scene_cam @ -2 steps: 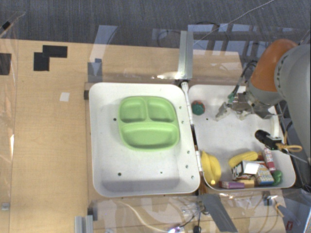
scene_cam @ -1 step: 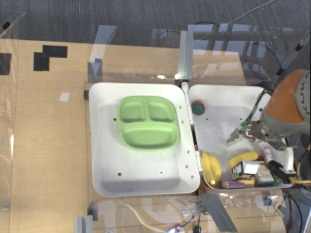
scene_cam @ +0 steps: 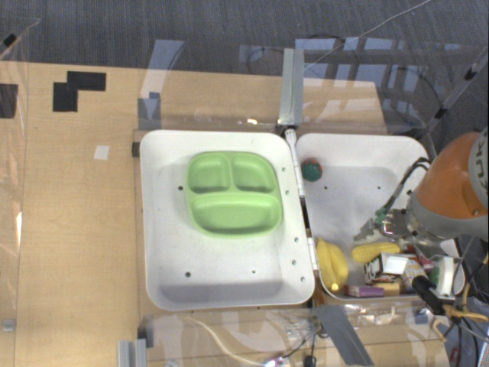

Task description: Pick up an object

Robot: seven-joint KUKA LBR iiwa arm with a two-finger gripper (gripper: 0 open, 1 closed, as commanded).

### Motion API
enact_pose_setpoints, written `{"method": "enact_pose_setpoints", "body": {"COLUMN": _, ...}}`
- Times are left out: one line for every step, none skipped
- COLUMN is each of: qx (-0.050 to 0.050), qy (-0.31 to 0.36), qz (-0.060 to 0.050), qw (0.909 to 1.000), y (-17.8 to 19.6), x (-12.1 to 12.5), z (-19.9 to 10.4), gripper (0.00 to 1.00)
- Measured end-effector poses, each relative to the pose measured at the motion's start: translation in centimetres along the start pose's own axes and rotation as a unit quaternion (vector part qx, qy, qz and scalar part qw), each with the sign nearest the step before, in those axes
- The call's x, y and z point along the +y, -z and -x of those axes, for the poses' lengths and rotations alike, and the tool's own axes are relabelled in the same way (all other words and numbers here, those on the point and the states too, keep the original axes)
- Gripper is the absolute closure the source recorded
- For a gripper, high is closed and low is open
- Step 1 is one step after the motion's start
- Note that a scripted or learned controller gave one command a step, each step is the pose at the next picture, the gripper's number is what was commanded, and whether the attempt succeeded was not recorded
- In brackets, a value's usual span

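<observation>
The right bin point(scene_cam: 359, 155) holds a small green ball point(scene_cam: 311, 170) near its far left corner. A fat yellow piece point(scene_cam: 331, 260) lies at the bin's near left. A thinner yellow piece point(scene_cam: 374, 251), a small white box point(scene_cam: 391, 266) and a dark marker-like stick point(scene_cam: 370, 289) lie along the near edge. My gripper point(scene_cam: 388, 226) is down in the bin's right half, just above the thinner yellow piece. The wrist with its orange band point(scene_cam: 458, 186) hides its far side.
The left bin point(scene_cam: 164, 266) bears a green divided plate point(scene_cam: 232, 193) at its middle. A metal divider point(scene_cam: 289, 90) runs between the bins at the back. Cables point(scene_cam: 447, 297) hang at the right bin's near right corner.
</observation>
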State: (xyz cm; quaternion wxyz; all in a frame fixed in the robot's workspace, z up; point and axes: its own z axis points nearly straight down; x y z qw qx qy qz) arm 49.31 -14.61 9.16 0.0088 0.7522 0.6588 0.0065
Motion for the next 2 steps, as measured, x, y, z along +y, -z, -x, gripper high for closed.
{"method": "enact_pose_setpoints", "body": {"qx": -0.001, "qy": 0.143, "qz": 0.002, "qw": 0.9898, "y": 0.1, "x": -0.6, "z": -5.1, "gripper": 0.0}}
{"method": "enact_pose_setpoints", "body": {"qx": 0.003, "qy": 0.145, "qz": 0.003, "qw": 0.9895, "y": 1.2, "x": -0.4, "z": -5.4, "gripper": 1.0}}
